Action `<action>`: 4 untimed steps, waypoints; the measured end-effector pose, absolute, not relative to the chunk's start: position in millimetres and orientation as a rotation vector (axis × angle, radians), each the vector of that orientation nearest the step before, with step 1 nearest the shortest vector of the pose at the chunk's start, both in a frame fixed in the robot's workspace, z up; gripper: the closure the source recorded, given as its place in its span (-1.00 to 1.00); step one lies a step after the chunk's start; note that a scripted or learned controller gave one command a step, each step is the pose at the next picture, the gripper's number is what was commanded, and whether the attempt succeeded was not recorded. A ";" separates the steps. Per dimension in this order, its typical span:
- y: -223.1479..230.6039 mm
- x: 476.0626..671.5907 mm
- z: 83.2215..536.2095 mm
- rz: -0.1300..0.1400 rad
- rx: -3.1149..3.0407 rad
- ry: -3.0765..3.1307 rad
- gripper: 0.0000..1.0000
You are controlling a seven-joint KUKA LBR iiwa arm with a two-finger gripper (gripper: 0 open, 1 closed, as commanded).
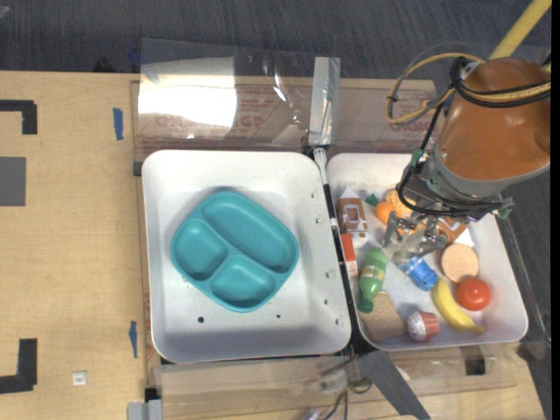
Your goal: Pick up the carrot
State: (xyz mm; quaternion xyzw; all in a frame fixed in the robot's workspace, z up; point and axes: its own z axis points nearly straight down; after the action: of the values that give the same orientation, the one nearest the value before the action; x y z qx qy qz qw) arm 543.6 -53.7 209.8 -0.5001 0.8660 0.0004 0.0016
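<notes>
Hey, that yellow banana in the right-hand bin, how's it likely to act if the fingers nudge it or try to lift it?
The banana looks like smooth molded plastic, so probably stiff, light and somewhat slippery. Its curved shape suggests that it may pivot or rock rather than roll straight. The red tomato appears to touch it, so a push would likely shift that too.

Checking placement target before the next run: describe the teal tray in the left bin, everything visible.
The teal tray is a rounded, glossy plastic-looking plate with three compartments: a long one along its upper right, a squarish one at left, a smaller one at the bottom. It lies flat, turned at a slant, roughly centred on the floor of the left white bin. Nothing lies in its compartments, and it touches just the bin floor. The gripper is over the right bin, well away.
</notes>
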 end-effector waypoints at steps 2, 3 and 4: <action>-112.8 534.7 89.3 -0.006 -1.363 2.821 1.00; -116.1 534.9 88.9 -0.013 -1.358 2.823 -1.00; -109.7 573.7 89.0 -0.021 -1.298 2.859 -1.00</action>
State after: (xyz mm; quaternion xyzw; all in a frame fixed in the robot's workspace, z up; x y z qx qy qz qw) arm 573.7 -109.7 89.0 -0.4134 0.9105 -0.0068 0.0006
